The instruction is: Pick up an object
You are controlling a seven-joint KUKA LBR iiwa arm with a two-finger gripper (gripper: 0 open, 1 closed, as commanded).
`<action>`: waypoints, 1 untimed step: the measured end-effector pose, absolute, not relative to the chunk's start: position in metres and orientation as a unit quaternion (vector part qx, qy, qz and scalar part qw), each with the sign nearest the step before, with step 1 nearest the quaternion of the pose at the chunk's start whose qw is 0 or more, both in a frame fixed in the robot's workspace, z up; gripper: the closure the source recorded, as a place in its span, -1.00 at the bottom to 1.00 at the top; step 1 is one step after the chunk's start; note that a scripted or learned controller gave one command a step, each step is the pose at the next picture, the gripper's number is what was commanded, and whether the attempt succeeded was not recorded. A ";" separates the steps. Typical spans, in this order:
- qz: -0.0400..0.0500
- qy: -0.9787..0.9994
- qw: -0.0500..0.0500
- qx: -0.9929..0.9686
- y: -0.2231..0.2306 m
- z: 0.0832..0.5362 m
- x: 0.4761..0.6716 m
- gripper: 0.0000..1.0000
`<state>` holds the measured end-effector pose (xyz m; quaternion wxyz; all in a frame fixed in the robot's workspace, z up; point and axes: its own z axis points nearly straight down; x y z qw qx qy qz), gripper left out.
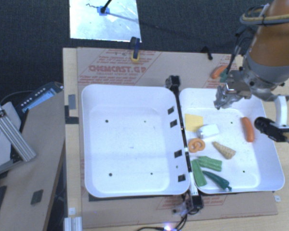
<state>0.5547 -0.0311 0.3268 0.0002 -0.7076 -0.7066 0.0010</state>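
Pincer [225, 101]: hanging over the right bin's far edge, near its far-right corner; fingers pointing down, too blurred to tell whether apart or together; nothing showing between them.
Arm [272, 37]: reaching in from the right, grey below, orange band above the wrist.
Bins, two: right bin [267, 177] carrying all the loose things; left bin [130, 143] lying beside it, the two touching along a black clip strip [180, 129].
Yellow block [193, 122], one: lying near the right bin's left edge, toward the far side.
White block [208, 131], one: sitting just beside the yellow block, on its near side.
Orange ring [196, 145], one: lying close to the left edge, just nearside of the white block.
Cone [224, 150], one: tan, lying near the bin's middle, tip pointing to the far-left.
Green pieces, three: a lumpy one [210, 163], a long pale one [198, 173] along the left edge, a dark pepper [217, 179] toward the near edge.
Orange carrot [248, 129], one: lying near the right edge, well apart from the others.
Second orange piece [218, 72]: lying outside the bins, on the board beyond the right bin's far edge.
Surface: brown printed board [115, 67] lying under both bins, on a wooden bench [48, 143].
Room: dark carpet [29, 28] stretching behind, a shiny square sheet [103, 13] lying on it.
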 end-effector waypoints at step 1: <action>-0.001 -0.709 -0.001 -0.705 -0.004 0.313 0.595 1.00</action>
